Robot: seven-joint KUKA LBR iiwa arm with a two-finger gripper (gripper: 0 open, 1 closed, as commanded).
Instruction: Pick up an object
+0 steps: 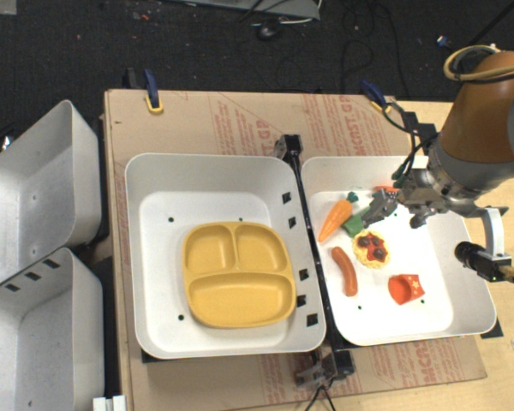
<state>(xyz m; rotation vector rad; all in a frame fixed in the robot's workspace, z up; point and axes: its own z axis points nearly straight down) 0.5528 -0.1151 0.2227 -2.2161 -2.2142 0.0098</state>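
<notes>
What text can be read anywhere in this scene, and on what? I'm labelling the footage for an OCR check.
Red printing repeats across the brown board under the two bins, but it runs slanted and upside down and is too blurred to read for certain.
No lettering can be seen on the yellow tray, the toy foods or the bins.

We are seeing a toy carrot [334, 218] lying tilted in the right bin [471, 315], above a sausage [345, 271], tart [371, 249] and red piece [405, 288].
</notes>
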